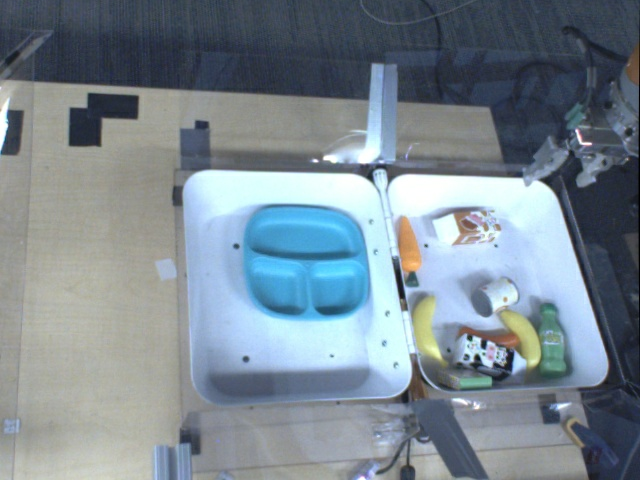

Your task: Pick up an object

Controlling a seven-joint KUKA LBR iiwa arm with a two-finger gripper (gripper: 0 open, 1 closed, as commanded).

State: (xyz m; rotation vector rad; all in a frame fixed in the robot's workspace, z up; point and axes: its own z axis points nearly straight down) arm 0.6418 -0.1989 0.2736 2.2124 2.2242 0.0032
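My gripper hangs at the far right, just beyond the back right corner of the right bin. Its fingers are spread open with nothing between them. In that bin lie an orange carrot by the left wall, a white and brown carton at the back, a small white cup in the middle, two yellow bananas, a green bottle at the front right, and a black, white and red packet between the bananas. All of them sit well below and left of the gripper.
The left bin holds a blue divided tray. A metal post rises behind the seam between the bins. Cables trail over the dark floor at the back. Tan bench surface lies to the left.
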